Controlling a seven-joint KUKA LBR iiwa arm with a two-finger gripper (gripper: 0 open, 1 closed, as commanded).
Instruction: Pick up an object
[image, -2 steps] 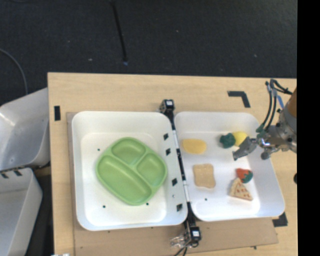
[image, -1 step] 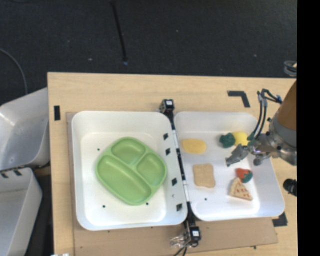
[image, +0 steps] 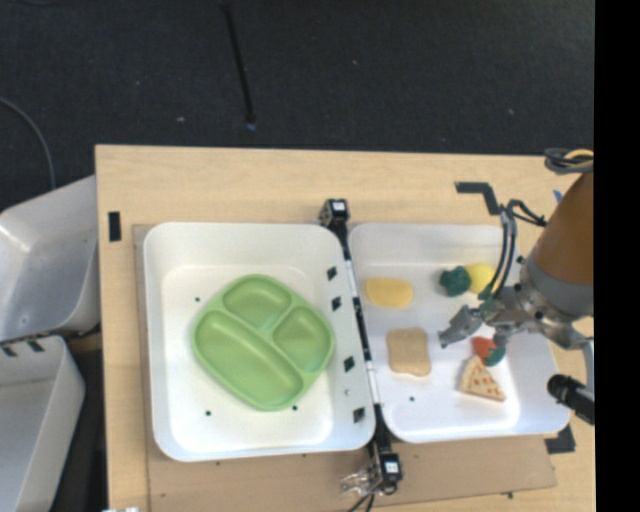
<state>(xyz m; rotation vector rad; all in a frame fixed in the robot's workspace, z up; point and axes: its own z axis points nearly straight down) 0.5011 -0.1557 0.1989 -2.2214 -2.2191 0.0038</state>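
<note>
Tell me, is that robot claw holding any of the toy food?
Cannot be told: the gripper hangs just above a small red piece in the right bin, with no visible grip.

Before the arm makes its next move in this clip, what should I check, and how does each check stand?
1. End effector is over the right bin: ok.
2. A target lies close by: ok, the red piece sits just beside it.
3. Something is between the fingers: cannot tell.
4. Neighbours crowd the red piece: not ok, the pizza slice toy lies right next to it.
5. Green divided plate in the left bin is out of the way: ok.
</note>
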